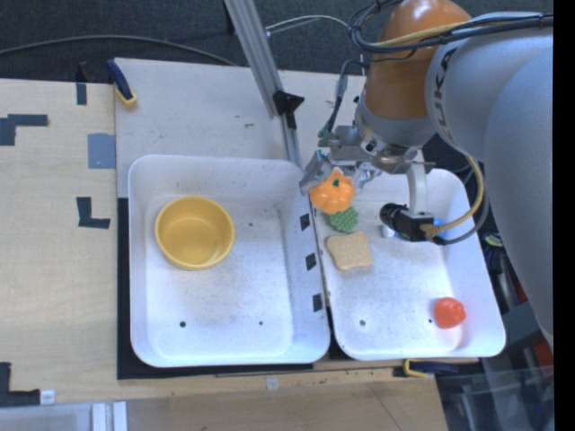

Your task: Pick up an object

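I see the gripper (337,180) over the right bin's (476,330) far left corner, fingers closed on the orange toy (332,194); arm lettering reads partly "UK".

The arm (503,79) is a thick, smooth grey casing with dark lettering on its side. Above the tool (346,164) sits a rounded orange band (409,52). Black cables (395,16) loop over the band. The tool itself is small, of grey metal parts.
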`<state>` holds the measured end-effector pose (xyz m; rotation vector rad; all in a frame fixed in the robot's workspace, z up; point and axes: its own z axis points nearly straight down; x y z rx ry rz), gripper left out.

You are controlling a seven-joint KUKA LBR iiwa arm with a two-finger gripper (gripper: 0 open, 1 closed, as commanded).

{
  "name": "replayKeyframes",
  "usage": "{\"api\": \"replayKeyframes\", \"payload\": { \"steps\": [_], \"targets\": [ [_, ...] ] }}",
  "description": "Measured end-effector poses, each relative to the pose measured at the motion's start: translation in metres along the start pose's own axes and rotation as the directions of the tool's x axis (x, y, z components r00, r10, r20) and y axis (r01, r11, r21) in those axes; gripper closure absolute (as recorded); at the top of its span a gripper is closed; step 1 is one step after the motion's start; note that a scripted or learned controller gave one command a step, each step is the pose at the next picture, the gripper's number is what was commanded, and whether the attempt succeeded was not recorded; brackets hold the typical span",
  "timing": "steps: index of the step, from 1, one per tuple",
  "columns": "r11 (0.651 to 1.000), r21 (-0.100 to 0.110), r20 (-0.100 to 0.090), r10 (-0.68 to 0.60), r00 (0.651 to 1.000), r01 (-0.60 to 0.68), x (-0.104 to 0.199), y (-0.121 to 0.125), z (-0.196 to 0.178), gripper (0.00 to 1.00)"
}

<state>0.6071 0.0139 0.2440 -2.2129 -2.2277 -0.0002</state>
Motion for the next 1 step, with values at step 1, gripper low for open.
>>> {"api": "replayKeyframes", "payload": {
  "steps": [1],
  "targets": [
    [1.000, 0.001, 0.000, 0.000, 1.000, 0.000, 0.0495, -0.0013, 0.0002, 1.00]
  ]
}}
